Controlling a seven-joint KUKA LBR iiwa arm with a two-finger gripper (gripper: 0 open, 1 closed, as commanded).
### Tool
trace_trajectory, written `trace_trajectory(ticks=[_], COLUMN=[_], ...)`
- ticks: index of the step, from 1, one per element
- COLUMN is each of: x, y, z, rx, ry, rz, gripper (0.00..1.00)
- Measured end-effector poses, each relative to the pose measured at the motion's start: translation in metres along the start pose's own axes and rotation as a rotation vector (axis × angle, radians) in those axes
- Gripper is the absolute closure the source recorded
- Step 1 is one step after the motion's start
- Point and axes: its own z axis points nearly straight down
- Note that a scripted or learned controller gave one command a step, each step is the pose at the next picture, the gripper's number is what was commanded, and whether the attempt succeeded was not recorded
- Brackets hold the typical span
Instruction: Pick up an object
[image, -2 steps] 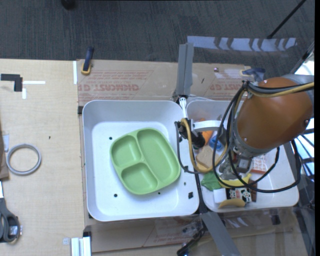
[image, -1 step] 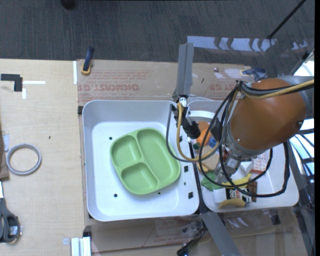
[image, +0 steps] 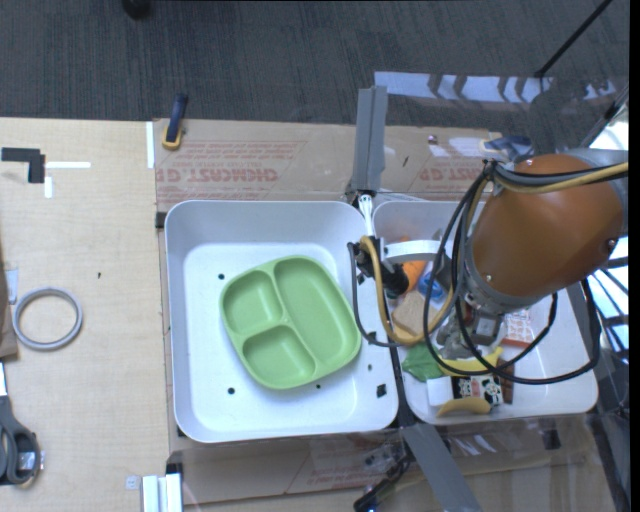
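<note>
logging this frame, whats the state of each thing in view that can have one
green divided plate: lying flat and upright in the left bin, compartments bare
right bin: cluttered with small items, partly hidden by the arm
arm: reaching down into the right bin
roll of tape: lying flat on the bench left of the bins

the roll of grey tape (image: 46, 318) lies flat on the wooden benchtop (image: 90, 230), well to the left of the left bin. above it, near the top left of the bench, sits a small black bracket (image: 27, 161) with a white strip (image: 68, 166) just beside it. further right of the tape and up, a blue and yellow tool (image: 176, 122) rests at the edge of the printed cardboard sheet (image: 255, 165). below the tape, at the bench's lower left edge, lie scissors (image: 15, 450).
</note>
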Motion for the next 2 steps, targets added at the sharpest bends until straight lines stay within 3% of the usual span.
trace_trajectory(ticks=[1, 2], x=[0.006, 0.002], y=[0.022, -0.031], z=[0.000, 0.000], rx=[0.000, 0.000], ry=[-0.001, 0.000], rz=[0.070, -0.003], gripper=[1.00, 1.00])
